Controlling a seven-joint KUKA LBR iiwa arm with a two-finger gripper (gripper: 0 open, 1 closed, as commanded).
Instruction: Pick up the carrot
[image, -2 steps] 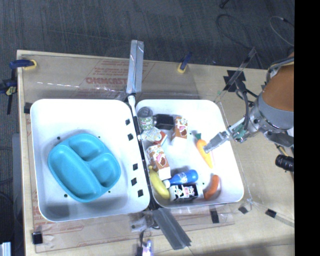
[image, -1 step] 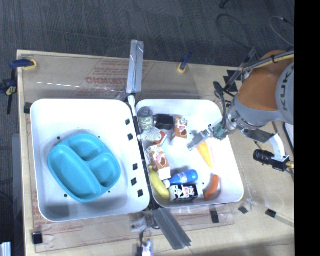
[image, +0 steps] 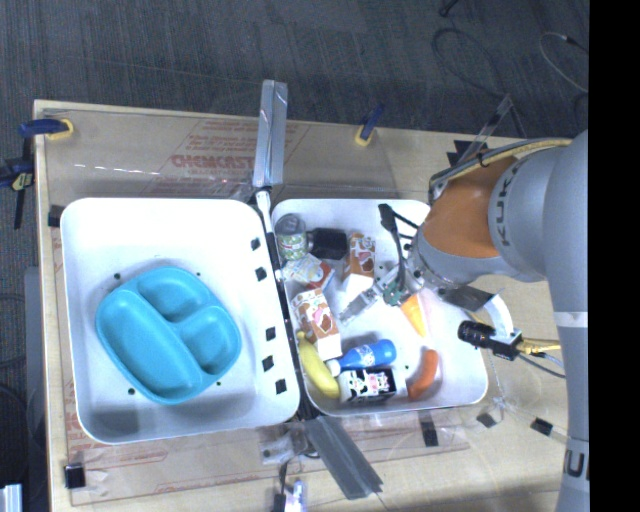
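Observation:
The carrot (image: 414, 314) is a short orange-yellow cone lying in the right bin (image: 455, 390), towards its right side. My gripper (image: 388, 292) hangs over the middle of that bin, just left of the carrot's upper end and very close to it. The wrist and the orange band (image: 465, 222) sit above and to the right of it. I see nothing held between the carrot and the gripper that I can make out.
The right bin is crowded: a can (image: 290, 233), a black item (image: 326, 241), a brown packet (image: 361, 254), a small carton (image: 315, 312), a banana (image: 318, 370), a blue bottle (image: 368, 354), a cow-print carton (image: 367, 384) and a red sausage (image: 426, 370). The left bin (image: 90, 225) holds a blue divided plate (image: 168, 332).

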